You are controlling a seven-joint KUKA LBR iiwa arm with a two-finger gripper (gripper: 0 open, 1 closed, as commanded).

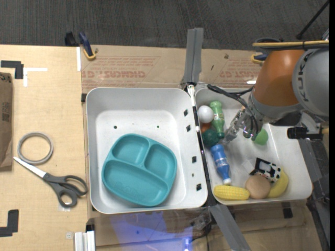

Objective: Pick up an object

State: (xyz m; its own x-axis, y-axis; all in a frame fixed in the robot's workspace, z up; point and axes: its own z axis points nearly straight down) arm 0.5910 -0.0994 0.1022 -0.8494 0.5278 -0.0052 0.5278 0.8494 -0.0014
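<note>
My gripper [236,128] hangs low in the right bin [293,156], below the grey arm with its orange band [280,80]. Just left of it lie a light green bottle [217,117], a white ball [205,113] and a dark green object [212,137]. A small green piece [260,136] sits to its right. A blue bottle [221,163] lies in front of it. Along the bin's near wall rest a yellow corn cob [231,193], a tan round object [257,187], a banana [281,184] and a black-and-white toy [266,169]. Nothing is visibly held.
The left bin [104,109] holds a teal divided plate [139,169]. On the bench to the left lie scissors [55,182] and a tape roll [35,147]. A grey divider post [193,56] stands between the bins at the back.
</note>
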